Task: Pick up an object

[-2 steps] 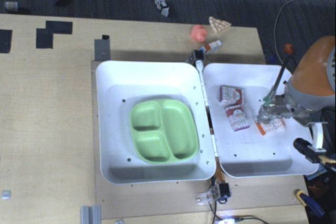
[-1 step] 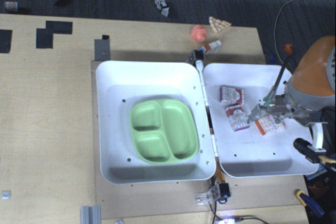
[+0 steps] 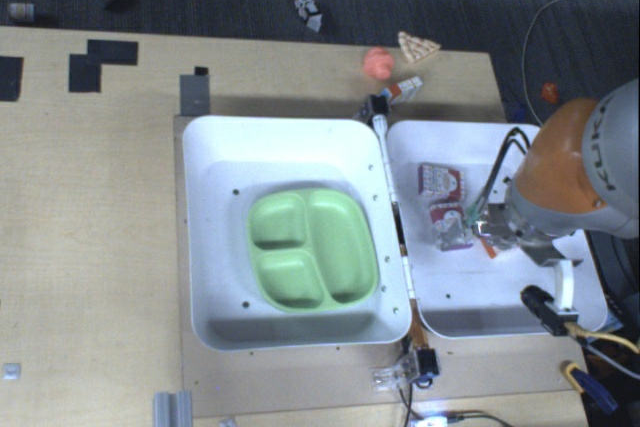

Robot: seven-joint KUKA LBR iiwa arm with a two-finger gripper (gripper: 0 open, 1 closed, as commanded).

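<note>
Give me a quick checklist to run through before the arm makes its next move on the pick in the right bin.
1. Pincer over the right bin: ok.
2. Target nearby, red and white packet just beyond the pincer: ok.
3. Object seen between the pincer's tips: cannot tell.
4. Green divided tray sits apart in the left bin, out of the way: ok.
5. Cable along the wrist free of snags: cannot tell.
</note>
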